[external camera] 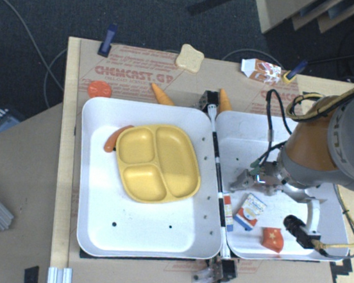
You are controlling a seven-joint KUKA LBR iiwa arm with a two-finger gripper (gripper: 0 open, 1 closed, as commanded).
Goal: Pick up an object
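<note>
Hand [250, 177] is low in the right bin [326, 238], above the white packet [254, 206]; can't tell if it's spread. Might skid off that flat packet and grab nothing.

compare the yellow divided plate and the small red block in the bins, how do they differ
The yellow three-compartment plastic plate is large and lies in the left white bin; the small red block is tiny and lies in the right white bin. The plate has compartments; the block looks solid. Neither is in the hand.
</note>
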